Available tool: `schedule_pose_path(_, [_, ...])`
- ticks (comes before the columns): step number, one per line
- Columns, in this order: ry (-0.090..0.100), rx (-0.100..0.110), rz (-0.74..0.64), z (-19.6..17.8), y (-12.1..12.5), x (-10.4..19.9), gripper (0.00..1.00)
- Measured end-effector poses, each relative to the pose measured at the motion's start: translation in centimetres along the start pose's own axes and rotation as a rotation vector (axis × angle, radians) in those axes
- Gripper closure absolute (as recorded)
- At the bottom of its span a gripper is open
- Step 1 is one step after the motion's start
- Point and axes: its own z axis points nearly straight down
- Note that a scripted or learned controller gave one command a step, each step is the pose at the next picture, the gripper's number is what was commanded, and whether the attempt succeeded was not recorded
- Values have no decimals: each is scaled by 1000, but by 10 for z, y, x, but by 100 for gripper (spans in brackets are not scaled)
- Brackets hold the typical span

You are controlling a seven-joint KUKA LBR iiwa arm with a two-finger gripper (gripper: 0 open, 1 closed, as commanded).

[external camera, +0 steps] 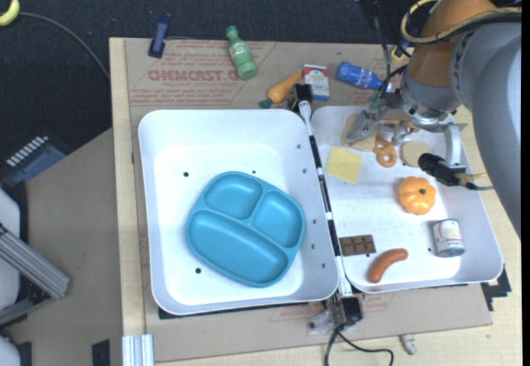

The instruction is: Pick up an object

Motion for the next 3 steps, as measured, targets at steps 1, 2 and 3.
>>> schedule_pose_path(1, [0,1,1,12,-42,-19,0])
schedule_pose_path(2, [0,1,1,12,-104,-10,0])
schedule_pose_path(3, [-1,-2,0,11,0,-72,0])
